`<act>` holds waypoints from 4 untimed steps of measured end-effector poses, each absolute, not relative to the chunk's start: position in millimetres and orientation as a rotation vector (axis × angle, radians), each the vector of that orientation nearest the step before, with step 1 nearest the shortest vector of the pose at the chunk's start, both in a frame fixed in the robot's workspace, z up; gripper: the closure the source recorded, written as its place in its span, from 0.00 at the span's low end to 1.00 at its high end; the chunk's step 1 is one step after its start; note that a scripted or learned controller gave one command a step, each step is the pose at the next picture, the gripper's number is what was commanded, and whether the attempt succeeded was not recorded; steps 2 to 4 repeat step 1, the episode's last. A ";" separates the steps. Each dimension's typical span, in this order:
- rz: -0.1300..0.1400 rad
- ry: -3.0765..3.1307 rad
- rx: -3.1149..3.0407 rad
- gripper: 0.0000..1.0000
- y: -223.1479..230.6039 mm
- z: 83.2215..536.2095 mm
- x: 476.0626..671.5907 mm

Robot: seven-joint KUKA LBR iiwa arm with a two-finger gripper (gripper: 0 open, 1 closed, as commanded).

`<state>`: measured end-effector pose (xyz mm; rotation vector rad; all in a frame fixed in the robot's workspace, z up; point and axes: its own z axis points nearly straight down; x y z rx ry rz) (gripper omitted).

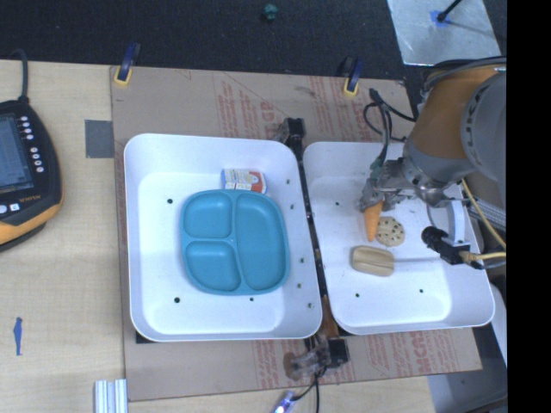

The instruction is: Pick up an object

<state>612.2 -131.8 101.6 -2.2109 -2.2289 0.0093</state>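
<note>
Two white bins sit side by side on the bench, so things can be taken out of one and there is room in the other. Far to the left, off the bins, an orange and black control pad point(21, 175) lies on the wood. The left bin point(146, 308) holds a blue plate point(234, 241) with three parts, lying flat in the middle, and a small red and white box point(244, 180) just behind it, touching its far rim. The right bin point(430, 312) holds the small things to grab: an orange carrot point(371, 223), a round cookie point(390, 231) touching it on the right, and a tan block point(373, 261) just in front of them. The gripper point(379, 198) is down in the right bin, right over the top end of the carrot, which is likely the thing it wants. It seems to touch the carrot, but I cannot tell how wide it is or if it has a grip, as the arm hides that part.
</note>
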 end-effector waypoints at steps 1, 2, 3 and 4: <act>0.002 -2.224 -2.215 1.00 -66.8 192.3 622.7; 0.002 -2.224 -2.215 1.00 -66.8 192.3 622.7; 0.002 -2.224 -2.215 1.00 -66.8 192.3 622.7; 0.002 -2.224 -2.215 1.00 -66.8 192.3 622.7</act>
